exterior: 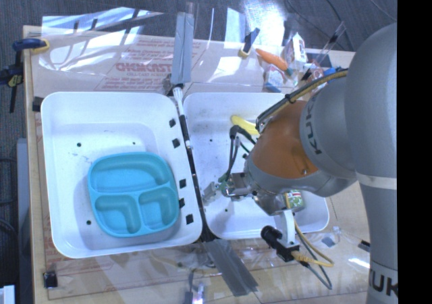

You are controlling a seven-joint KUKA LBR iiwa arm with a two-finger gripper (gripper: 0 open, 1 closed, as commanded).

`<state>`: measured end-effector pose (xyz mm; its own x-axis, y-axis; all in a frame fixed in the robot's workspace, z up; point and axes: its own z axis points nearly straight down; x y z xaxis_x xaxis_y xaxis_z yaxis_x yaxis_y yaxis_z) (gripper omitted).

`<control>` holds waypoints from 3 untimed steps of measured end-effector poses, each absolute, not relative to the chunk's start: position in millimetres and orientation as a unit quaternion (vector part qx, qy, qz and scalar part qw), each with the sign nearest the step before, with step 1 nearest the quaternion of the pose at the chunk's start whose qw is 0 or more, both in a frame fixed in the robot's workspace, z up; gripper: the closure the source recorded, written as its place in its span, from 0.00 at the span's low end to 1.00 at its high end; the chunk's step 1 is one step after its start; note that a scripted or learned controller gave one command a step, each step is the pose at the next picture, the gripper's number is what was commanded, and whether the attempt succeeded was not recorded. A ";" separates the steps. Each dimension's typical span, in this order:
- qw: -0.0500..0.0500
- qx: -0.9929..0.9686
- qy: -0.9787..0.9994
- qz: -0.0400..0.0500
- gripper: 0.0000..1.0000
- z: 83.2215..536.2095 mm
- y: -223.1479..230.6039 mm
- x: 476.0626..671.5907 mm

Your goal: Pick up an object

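Pincer (pixel 214 191) low over right bin (pixel 202 120); grip state impossible to tell. Best lowered squarely, then closed firmly before lifting.

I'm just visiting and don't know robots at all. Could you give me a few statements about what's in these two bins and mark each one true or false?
1. A blue divided tray lies in the left bin. True.
2. The blue tray has a single undivided hollow. False: ridges split it into three compartments.
3. The arm reaches over the left bin. False: it hangs over the right bin, with the end effector low near that bin's left side.
4. Something yellow shows in the right bin beside the arm. True.
5. The two bins stand far apart. False: they sit side by side, edges meeting along the middle.
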<state>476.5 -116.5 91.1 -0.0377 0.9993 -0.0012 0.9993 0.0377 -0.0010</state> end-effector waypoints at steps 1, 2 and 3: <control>-0.002 0.673 0.739 -0.001 0.00 90.3 -128.2 521.9; -0.001 0.639 0.769 -0.001 0.00 90.6 -136.6 633.9; 0.000 0.648 0.761 -0.001 0.00 91.1 -114.9 545.7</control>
<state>545.7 -114.9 91.1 -0.1589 0.9873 -0.0016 0.9873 0.1589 -0.0022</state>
